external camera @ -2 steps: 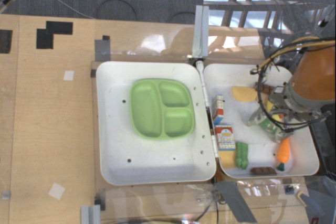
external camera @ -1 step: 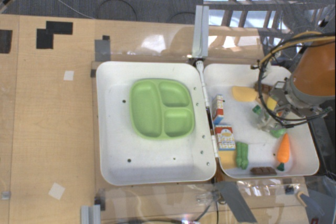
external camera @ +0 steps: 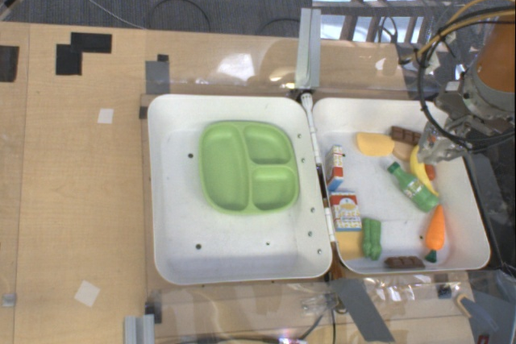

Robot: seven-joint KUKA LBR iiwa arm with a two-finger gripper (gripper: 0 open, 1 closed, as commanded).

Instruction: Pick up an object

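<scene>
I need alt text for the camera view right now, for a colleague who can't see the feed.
The gripper hangs over the right bin, close above a banana and a green bottle, among a carrot, small cartons and other toy food. The left bin holds a green divided plate.

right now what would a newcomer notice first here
The big green divided plate lying alone in the left bin catches the eye first. Next comes the right bin, crowded with toy food: a green bottle, a carrot and a banana. The gripper hangs over that bin's far right side, near the banana.
</scene>
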